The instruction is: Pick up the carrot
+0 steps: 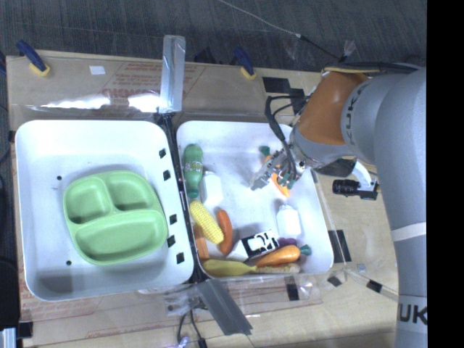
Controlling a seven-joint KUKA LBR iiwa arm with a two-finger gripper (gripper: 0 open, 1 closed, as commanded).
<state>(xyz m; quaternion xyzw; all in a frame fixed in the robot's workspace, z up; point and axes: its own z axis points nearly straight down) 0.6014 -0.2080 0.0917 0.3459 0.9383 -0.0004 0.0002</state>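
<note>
floor: dark carpet (109, 9) | bench: pale wooden board (217, 85) | blue clamps (32, 58) on its far edge

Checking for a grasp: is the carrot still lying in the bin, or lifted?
Lying in the bin. The carrot rests on the right bin's floor near the front wall, apart from the gripper, which is farther back.

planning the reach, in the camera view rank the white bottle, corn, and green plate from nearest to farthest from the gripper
From the gripper, in the right bin's upper right part:
1. White bottle, just below it, by the bin's right wall.
2. Corn, toward the bin's left side, near the divider.
3. Green plate, in the left bin, farthest.
</note>
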